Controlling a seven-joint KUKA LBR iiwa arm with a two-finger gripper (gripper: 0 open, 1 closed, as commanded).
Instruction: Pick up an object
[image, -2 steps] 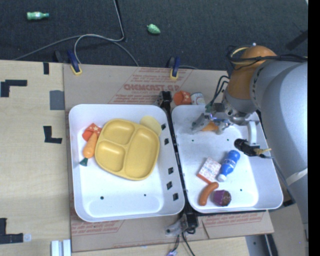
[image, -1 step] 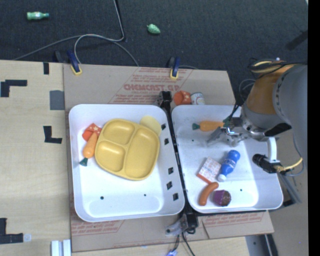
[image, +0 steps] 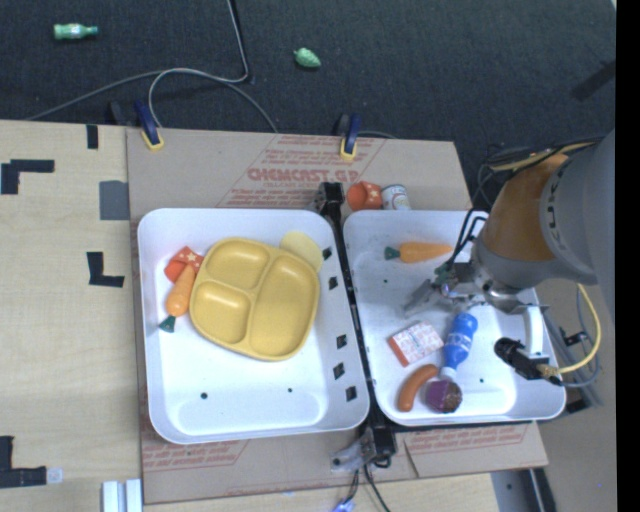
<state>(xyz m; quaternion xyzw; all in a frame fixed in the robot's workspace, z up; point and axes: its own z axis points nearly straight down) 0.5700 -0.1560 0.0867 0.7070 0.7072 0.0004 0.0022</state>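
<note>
The gripper is hanging low over the right bin, reaching in from the right. Its dark fingers are blurring into one another against the white floor, so I cannot tell whether they are parted or closed; nothing is showing between them.

The nearest candidate is looking like the blue bottle, lying on its side just below the gripper, its white cap pointing toward the purple ball at the bin's near edge. It is probably a light, hollow plastic toy: stiff enough to pinch, but smooth and round, so it is likely to roll or squirt out unless taken across the middle of the body, fingers set square to its long axis.

The toy carrot is lying just above the gripper, tapered and slick. The small red-and-white box is sitting beside the bottle, flat-sided and perhaps the easier grip. The sausage is resting next to the ball.

In the left bin a yellow divided plate is sitting, too broad for these fingers.
</note>
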